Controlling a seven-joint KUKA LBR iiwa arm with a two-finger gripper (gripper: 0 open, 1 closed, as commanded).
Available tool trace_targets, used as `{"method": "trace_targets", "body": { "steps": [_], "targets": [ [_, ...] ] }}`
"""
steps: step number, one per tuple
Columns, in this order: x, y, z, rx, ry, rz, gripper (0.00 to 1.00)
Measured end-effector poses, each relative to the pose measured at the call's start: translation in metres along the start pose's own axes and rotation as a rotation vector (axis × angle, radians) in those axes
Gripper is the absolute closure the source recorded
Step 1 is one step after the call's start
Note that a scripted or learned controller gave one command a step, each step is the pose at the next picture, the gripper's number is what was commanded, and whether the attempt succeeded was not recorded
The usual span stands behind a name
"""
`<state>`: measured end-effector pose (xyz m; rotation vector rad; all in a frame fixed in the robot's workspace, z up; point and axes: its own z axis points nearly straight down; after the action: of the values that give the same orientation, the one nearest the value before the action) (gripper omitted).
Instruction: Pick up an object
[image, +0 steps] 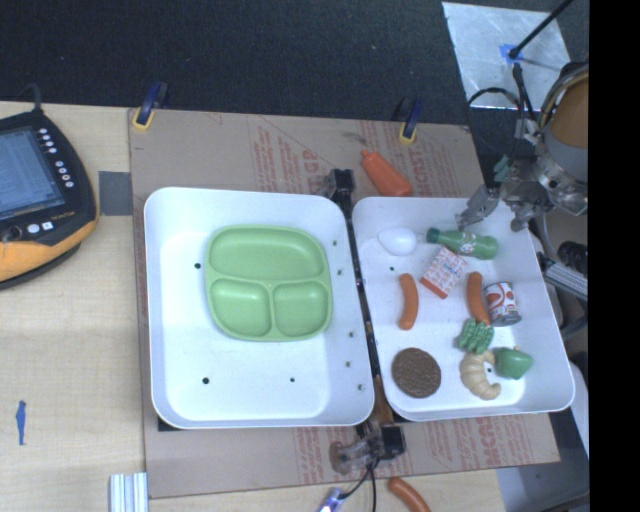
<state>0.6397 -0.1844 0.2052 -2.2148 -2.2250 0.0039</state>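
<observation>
Hovering spread wide and empty, the fingers (497, 208) flank the green bottle (463, 241) just below.

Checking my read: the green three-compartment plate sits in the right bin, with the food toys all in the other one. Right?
Not quite. The camera view shows the green three-compartment plate in the left white bin, not the right. The food toys, such as the brown round patty, are indeed all in the other bin.

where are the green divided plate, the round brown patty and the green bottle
green divided plate (268, 281), camera view, middle ridge
round brown patty (416, 371), camera view, centre of its top
green bottle (464, 241), camera view, mid-body
</observation>
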Motion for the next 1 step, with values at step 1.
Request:
{"method": "trace_targets", "body": {
  "steps": [1],
  "targets": [
    [-0.0028,0.0192,0.0953,-0.014,-0.006,-0.001,0.0]
  ]
}}
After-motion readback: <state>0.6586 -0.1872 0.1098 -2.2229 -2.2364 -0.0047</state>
